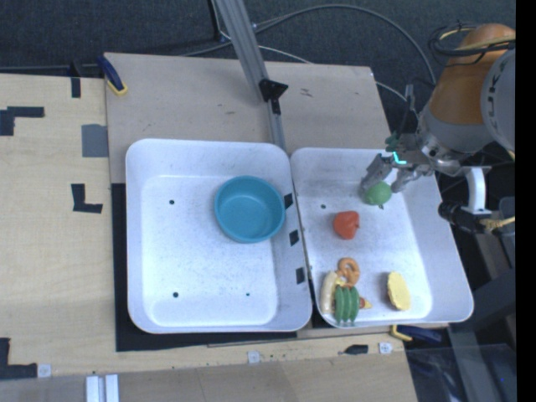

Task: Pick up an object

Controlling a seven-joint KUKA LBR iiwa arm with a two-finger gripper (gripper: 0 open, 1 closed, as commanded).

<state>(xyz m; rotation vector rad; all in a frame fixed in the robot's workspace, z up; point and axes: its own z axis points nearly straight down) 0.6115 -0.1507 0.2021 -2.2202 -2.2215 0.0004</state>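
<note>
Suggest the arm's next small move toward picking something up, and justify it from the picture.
Probably lower slightly and close on the green object: the gripper sits right at it in the right bin, nearer than the red object.

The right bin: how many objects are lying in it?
5, perhaps more hidden. In the right bin: a green ball at the tool, a red object mid-bin, a pretzel-like piece, a green vegetable and a yellow piece near the front.

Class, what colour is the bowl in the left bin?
The bowl is blue, seen clearly in the camera view.
</note>
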